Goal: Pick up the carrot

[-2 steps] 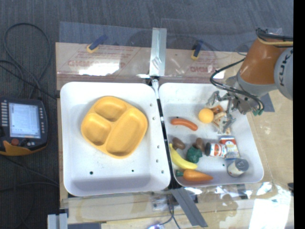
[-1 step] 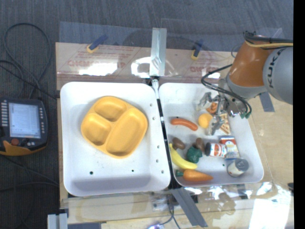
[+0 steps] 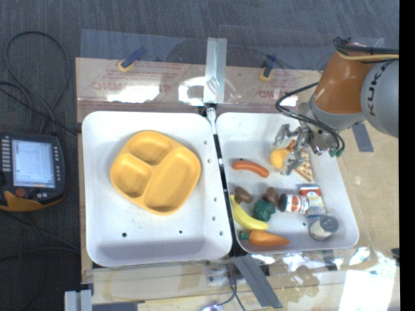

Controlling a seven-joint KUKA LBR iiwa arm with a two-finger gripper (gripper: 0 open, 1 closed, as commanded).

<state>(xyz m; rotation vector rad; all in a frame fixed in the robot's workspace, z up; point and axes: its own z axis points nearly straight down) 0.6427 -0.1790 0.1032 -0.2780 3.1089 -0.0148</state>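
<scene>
Carrot [image 3: 267, 240]: lies flat near the front edge of the right bin [image 3: 343, 203], orange body with its tip pointing to the view's right; it touches or nearly touches the banana [image 3: 246, 217] on its upper left.
Gripper [image 3: 293, 149]: hangs over the back part of the right bin, above the small yellow-orange fruit [image 3: 277, 159] and the pizza slice [image 3: 302, 168]; well apart from the carrot.
Finger state: cannot be told; the metal parts overlap the items beneath and no gap or closure reads clearly.
Step in hand: judged to be the approach, with the carrot ungrasped.
Neighbours to avoid: banana, green vegetable piece [image 3: 264, 209], small round can [image 3: 323, 226] at the front right corner.
Suggested path: travel toward the front of the bin at height, passing over the sausage [image 3: 251, 168] and jar [image 3: 296, 203] rather than through them.
Suggested grasp: descend over the carrot's thicker middle, fingers set across its short axis, on the side away from the banana.
Risk: the front bin wall is close; a tilted descent may clip it or push the carrot under the rim.
Left bin [image 3: 104, 193]: holds the yellow divided plate [image 3: 155, 170]; not involved.
</scene>
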